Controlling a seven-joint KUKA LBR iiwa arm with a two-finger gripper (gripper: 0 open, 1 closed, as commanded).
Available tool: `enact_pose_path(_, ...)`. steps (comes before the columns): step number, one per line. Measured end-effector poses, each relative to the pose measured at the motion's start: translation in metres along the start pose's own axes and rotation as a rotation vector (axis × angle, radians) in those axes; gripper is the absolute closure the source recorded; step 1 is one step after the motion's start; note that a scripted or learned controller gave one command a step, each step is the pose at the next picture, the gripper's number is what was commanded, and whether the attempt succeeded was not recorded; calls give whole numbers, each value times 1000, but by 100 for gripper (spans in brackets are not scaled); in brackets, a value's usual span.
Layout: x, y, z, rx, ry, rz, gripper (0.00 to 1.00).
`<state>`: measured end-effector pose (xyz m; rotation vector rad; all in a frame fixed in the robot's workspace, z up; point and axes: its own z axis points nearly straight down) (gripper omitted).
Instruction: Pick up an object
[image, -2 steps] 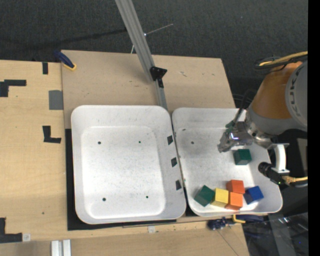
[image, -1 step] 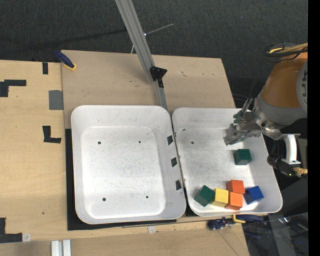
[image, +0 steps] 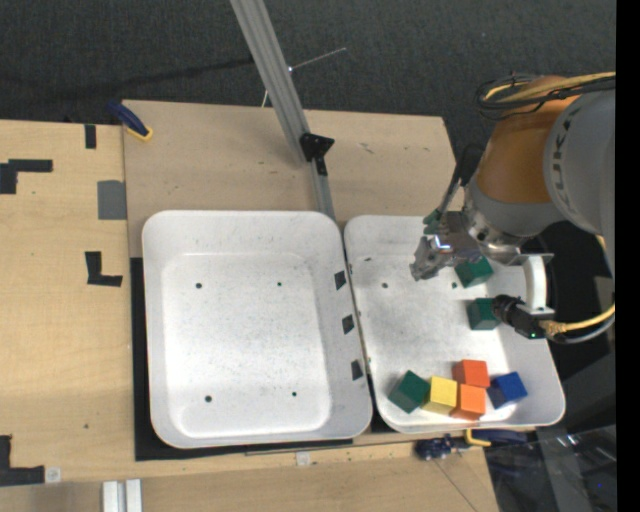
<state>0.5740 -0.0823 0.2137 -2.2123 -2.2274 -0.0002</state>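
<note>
My gripper (image: 432, 258) hangs over the upper part of the right bin (image: 400, 320), reaching in from the right. A green block (image: 473, 270) lies just to its right, close against the gripper body. I cannot tell whether they touch. A darker green block (image: 483, 313) sits lower, near the bin's right wall. Along the bin's front edge lies a cluster of a green block (image: 408, 390), a yellow block (image: 443, 392), two orange blocks (image: 472, 375) and a blue block (image: 508, 388).
The left bin (image: 240, 330) stands beside the right one, with a raised rim between them. A slanted metal pole (image: 285, 90) crosses the bench behind the bins. A yellow cable (image: 585, 322) runs by the right bin's right side.
</note>
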Motion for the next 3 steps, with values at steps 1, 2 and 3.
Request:
enact_pose_path(1, 48, 30, -4, -2, 0, 0, 100)
enact_pose_path(2, 91, 44, -13, -1, 0, 2, 100)
enact_pose_path(3, 142, 64, -4, 0, -1, 1, 100)
